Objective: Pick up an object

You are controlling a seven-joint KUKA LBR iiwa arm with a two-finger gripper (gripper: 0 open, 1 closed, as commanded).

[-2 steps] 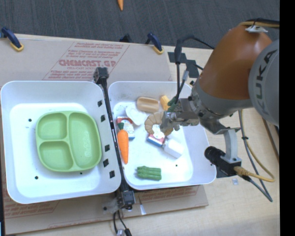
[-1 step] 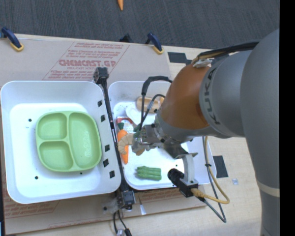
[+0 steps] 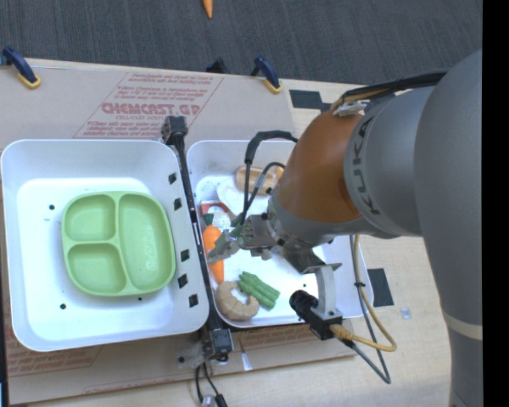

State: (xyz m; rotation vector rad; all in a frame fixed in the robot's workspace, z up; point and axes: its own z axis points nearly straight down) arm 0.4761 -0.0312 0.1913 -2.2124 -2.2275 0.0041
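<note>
Cardboard-topped bench [image 3: 153, 100], two bins: your gripper [image 3: 231, 242] hovers at the right bin's [image 3: 343, 299] nine o'clock over an orange piece [image 3: 211, 238], likely light and stiff; pinch its narrow sides.

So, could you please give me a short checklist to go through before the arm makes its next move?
1. Gripper over the right bin, where the items lie: ok.
2. Finger state: cannot tell; the wrist hides much of it.
3. Something held between the fingers: cannot tell.
4. Nearby targets in view: ok; orange carrot-like piece at the bin's left wall, green bean-like piece and tan bread-like piece below the gripper.
5. Items well spaced for a clean grasp: not ok; the green piece lies against the tan one.
6. Left bin holds the green divided plate, apart from the arm: ok.
</note>
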